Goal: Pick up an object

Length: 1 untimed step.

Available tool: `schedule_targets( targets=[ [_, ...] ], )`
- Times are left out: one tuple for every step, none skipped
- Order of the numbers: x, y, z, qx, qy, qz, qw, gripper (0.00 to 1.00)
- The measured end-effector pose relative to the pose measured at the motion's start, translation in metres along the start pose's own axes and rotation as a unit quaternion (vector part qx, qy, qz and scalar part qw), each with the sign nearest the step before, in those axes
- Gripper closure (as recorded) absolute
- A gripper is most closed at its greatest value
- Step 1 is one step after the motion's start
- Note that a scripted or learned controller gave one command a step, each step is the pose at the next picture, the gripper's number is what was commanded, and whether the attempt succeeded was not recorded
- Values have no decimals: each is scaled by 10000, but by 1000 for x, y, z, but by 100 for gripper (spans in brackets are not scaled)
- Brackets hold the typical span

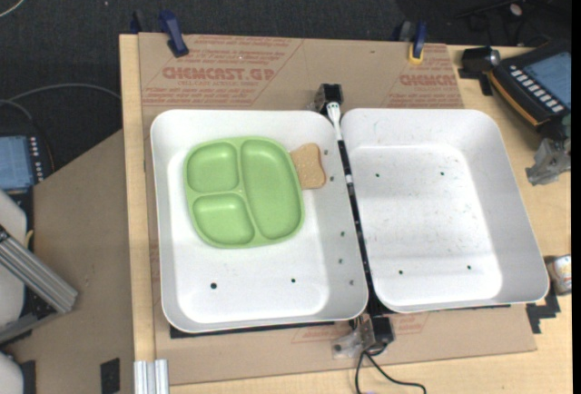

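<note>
Green three-compartment plastic plate (243, 192) | tan spongy slab (310, 165) touching | left bin (245, 301)

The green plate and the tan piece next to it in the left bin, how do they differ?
The green plate is far larger than the tan piece. The plate is bright green with three compartments; the tan piece is a plain, flat, toast-like slab. The plate sits toward the bin's upper middle, while the tan piece lies at the plate's upper right edge, nearer the divider between bins. Both rest in the left bin, close together.
</note>
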<state>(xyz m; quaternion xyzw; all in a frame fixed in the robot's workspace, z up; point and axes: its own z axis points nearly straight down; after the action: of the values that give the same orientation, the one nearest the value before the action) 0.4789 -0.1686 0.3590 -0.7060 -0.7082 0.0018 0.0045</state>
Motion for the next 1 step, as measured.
schedule_targets(
  targets=[
    [-46,21,-99,-112,-59,28,9999,100]
  ],
)
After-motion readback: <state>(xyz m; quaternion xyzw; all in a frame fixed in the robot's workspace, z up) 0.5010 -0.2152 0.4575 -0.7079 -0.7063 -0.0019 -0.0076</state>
